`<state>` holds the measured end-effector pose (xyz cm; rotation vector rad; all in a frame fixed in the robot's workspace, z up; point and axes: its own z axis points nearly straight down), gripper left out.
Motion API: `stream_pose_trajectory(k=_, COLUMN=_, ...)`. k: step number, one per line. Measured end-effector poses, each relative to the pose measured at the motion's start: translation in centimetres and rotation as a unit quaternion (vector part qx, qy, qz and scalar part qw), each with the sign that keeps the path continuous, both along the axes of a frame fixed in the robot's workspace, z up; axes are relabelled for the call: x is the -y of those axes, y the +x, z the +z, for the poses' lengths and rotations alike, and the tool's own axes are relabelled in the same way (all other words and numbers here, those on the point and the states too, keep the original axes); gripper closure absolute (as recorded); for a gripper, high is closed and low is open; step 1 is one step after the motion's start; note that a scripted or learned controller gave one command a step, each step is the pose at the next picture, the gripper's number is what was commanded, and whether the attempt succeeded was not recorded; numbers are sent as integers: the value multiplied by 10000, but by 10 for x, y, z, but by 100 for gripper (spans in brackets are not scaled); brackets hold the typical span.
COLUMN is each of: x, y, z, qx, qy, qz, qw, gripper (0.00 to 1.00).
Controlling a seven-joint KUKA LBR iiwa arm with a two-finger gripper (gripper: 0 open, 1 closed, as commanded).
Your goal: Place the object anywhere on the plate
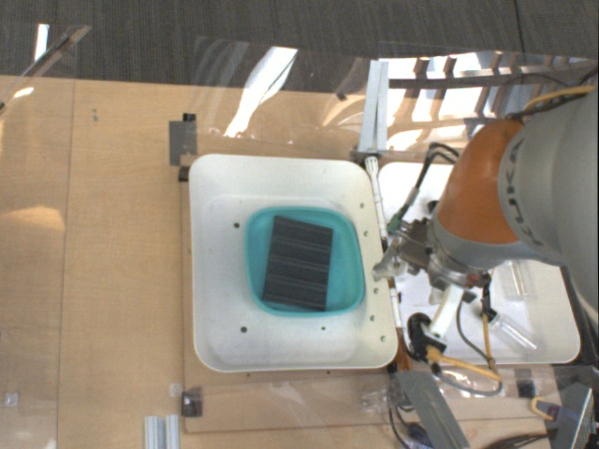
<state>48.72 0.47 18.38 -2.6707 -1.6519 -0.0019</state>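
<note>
A dark grey ribbed rectangular block point(299, 263) lies flat on the teal plate point(348, 279), which sits in the middle of the left white bin point(220, 325). The arm with its orange band point(482, 185) hangs over the right bin point(552, 344), to the right of the plate. Its wrist and gripper point(412, 255) sit near the divide between the two bins, apart from the block. The arm's body hides the fingertips.
A clear plastic piece point(510, 330) lies in the right bin under the arm. Cables point(459, 363) loop near the front right edge. A metal rail point(374, 110) stands behind the bins. Wooden bench top spreads to the left.
</note>
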Motion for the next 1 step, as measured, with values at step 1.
stream_pose_trajectory(k=1, x=19, y=2, z=142, qx=46, qy=-9, qz=-366, qw=9993, gripper=0)
